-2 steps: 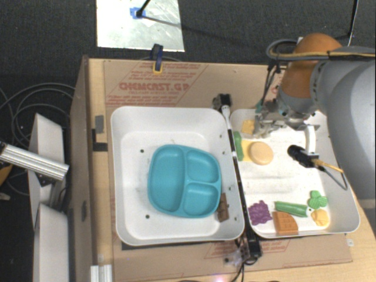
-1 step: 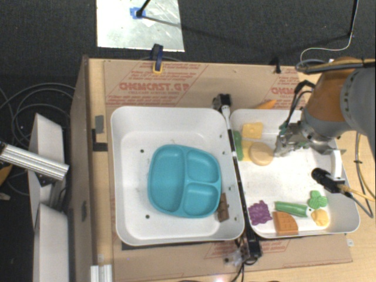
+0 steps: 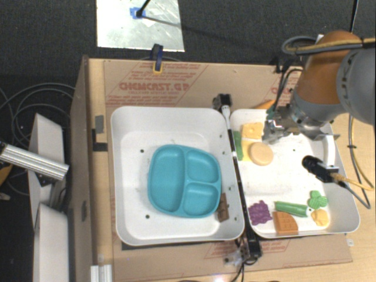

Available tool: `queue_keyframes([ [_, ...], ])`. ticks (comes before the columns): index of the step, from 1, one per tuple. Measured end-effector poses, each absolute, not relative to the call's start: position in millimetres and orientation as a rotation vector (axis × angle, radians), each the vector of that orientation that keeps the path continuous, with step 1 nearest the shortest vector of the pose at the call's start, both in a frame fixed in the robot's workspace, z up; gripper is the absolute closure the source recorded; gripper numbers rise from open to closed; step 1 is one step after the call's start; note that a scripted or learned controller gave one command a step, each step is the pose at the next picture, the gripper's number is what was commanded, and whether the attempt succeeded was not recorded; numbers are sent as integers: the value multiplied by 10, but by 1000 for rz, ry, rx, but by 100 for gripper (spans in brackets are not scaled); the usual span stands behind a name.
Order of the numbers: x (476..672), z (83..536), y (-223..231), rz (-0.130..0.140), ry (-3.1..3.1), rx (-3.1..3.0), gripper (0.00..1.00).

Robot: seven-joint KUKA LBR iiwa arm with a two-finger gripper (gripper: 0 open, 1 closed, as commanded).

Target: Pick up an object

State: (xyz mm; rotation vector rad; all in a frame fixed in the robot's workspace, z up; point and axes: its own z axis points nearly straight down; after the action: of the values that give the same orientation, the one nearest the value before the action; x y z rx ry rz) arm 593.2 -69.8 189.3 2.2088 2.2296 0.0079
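"CHEMCAST GP" is printed on the counter (image 3: 154, 86) at upper centre; the gripper (image 3: 271, 131) is lowered over the right bin (image 3: 346, 207), beside cheese (image 3: 253, 130).

One legible marking was found: red block lettering on the brown cardboard sheet (image 3: 176, 81) covering the surface, printed behind the two white bins and reading approximately "CHEMCAST GP" (the last characters are soft and uncertain). Fainter red print repeats in slanted lines around that word and again along the sheet's front strip and at its far right corner, but it is too small and blurred to read. The teal divided tray (image 3: 184, 181) and the toy food items bear no readable text, number or brand.
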Motion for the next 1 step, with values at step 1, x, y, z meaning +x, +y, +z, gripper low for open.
queue_keyframes([
  [1, 5929, 1848, -738, 3, 2223, 2217, 0],
])
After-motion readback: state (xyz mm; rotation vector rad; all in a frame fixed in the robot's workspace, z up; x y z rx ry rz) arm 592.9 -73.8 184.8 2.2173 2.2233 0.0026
